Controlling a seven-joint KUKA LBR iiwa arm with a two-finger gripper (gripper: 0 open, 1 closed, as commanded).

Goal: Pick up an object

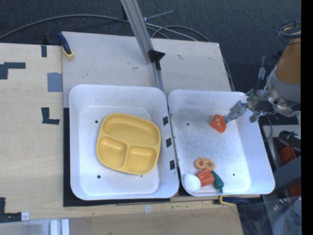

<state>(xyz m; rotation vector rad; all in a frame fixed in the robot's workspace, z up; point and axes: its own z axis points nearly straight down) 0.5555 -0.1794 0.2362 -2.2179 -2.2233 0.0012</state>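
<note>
One orange block point(218, 123) lies near the far right corner of the right bin point(254, 146), just beside the hand point(240, 110). Whether the hand is released or clenched cannot be told. The block should be centred between the tips before any lift is attempted.

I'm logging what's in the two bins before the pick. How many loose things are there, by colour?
Yellow: 1, the divided plate in the left bin
Orange: 2, the block and the pretzel-like piece in the right bin
White: 1, the egg
Red with green: 1, the vegetable piece
Total: 5
</note>
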